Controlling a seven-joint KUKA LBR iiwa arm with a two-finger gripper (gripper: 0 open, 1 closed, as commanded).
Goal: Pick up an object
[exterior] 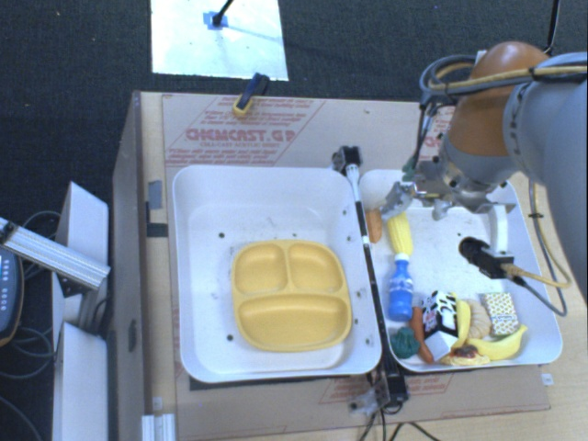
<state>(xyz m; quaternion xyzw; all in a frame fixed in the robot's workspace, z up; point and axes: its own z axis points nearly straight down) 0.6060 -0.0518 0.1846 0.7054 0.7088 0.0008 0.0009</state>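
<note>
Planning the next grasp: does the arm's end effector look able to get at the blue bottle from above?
Probably yes. The blue bottle lies in the right bin by the divider, its top uncovered. The corn cob sits just beyond it, and the end effector hangs above that end.

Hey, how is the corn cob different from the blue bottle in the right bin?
The corn cob is yellow, the blue bottle blue with a white cap end. The corn cob lies nearer the bin's far end, right below the gripper; the blue bottle lies closer to the toy pile at the near end. Both lie flat and lengthwise along the right bin's left wall.
</note>
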